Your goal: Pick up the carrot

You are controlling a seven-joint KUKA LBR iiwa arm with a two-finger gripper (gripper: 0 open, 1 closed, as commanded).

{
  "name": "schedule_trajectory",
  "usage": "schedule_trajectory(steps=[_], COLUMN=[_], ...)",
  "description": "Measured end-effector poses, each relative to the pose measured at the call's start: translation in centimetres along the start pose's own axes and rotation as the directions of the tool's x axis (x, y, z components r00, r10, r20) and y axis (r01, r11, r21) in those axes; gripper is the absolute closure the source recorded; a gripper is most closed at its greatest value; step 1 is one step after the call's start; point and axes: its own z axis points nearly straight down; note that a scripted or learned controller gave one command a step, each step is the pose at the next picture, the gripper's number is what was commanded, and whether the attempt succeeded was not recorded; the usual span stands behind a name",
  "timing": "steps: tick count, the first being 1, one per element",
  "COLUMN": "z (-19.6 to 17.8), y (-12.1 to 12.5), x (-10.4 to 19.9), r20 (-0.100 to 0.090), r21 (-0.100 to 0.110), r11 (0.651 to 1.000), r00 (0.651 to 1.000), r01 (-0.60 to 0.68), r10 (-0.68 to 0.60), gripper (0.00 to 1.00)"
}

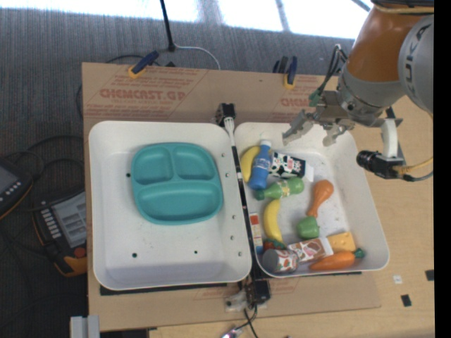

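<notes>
A brown cardboard sheet point(141, 94) printed with red lettering covers the tabletop point(416, 259), held at its far edge by clamps, with grey carpet beyond. Two shallow white plastic bins sit side by side on it. The left bin point(113, 210) holds a smooth teal divided plate point(176, 182) with three compartments. The right bin point(366, 189) is crowded with glossy toy food: the carrot point(332, 261), orange and tapered, lies along the near wall, its leafy end touching a yellow cheese wedge point(343, 241). Just beside it rests a printed packet point(301, 252). Farther in lie a curved yellow banana point(272, 220), a green pepper point(308, 227), an orange drumstick shape point(319, 196), a blue-and-white bottle point(260, 165) and a black-and-white cow-patterned carton point(289, 165). A second yellow piece is partly hidden behind the bottle. The grey arm with its orange band point(377, 41) is cut off at the upper right. Its end effector point(316, 127) hovers above the right bin's far corner, metal fingers spread apart with nothing between them, well apart from the carrot.
</notes>
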Motion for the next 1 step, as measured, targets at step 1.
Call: schedule_trajectory(steps=[1], z=[-0.96], y=[0.02], x=[0.03], r20=[0.0], r21=[0.001], r11=[1.0], r00=[1.0], r01=[0.001], r10=[-0.001], gripper=[1.0])
